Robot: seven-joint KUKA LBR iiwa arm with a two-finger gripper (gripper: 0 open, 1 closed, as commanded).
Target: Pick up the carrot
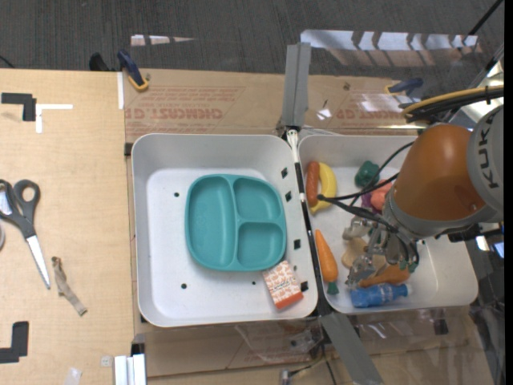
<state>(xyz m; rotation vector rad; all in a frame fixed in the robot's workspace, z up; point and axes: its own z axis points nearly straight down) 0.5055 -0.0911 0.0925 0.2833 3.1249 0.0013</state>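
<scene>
— From the left: scissors (24, 215) on the bench, then the left bin (152, 239) with a teal divided plate (236, 221) and a small red-and-white packet (283, 285) just beside its lower corner.

— And past the divider?

— Right bin (449, 291). Carrot (325, 257) lying flat against the left wall, close to the divider, below a banana (326, 183). Long axis running top to bottom in the view, leaning slightly; thick end up toward the banana, narrow tip down toward the near wall, with something green at that tip.

— Gripper?

— Gripper (375, 261) down among the clutter in the middle of the right bin, under the orange wrist band. Something orange just beneath it, above a blue bottle (379, 295). Fingers too tangled with cables and objects to read: cannot tell how far open, nor whether anything sits between them. Carrot itself untouched, apart from the gripper on its left.

— Step in hand, then?

— Probably the reach or descent, and seemingly off target. Next move likely calls for shifting left toward the wall, turning the fingers to close across the carrot's width, then dropping straight down. Tight room against the wall; risk of a finger catching the rim.
</scene>
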